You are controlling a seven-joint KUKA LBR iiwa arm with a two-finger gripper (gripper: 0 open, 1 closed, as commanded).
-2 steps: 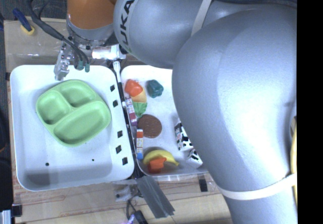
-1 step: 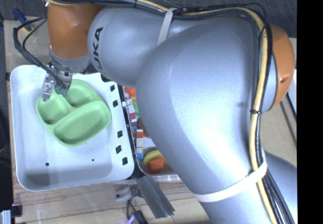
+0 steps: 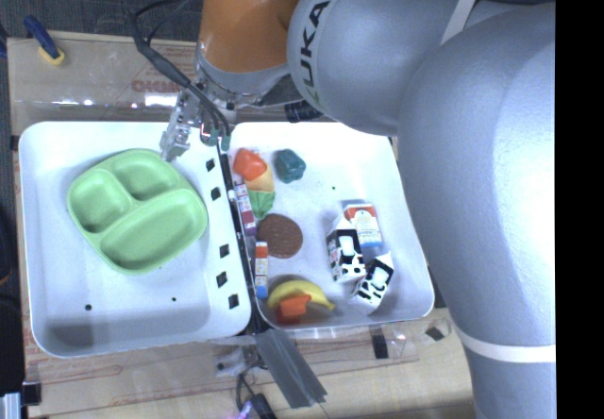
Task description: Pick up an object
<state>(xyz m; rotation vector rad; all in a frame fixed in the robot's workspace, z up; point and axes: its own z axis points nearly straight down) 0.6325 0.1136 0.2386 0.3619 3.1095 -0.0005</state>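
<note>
Wooden tabletop [image 3: 113,58] runs under two shallow white bins set side by side. Farthest left, a blue-and-yellow clip [image 3: 43,40] lies on the bare wood. Next comes the left bin [image 3: 57,313], where a green divided plate [image 3: 137,209] sits tilted toward its back left. Above the plate's far right corner hangs my end effector [image 3: 189,136], close to the bin's back rim and just left of the wall between the bins; whether it is open or closed I cannot tell, and nothing shows gripped in it. My arm reaches in from the right, the orange band [image 3: 247,7] directly above the wrist, the big grey links sweeping over the right bin's [image 3: 396,181] far side. Along the dividing wall in that bin lie an orange-and-green toy vegetable [image 3: 253,176], a brown disc [image 3: 280,235] and a banana [image 3: 300,294]. A teal lump [image 3: 289,165] rests near the back. Further right stand a small carton [image 3: 362,224] and a cow-patterned carton [image 3: 357,268].
</note>
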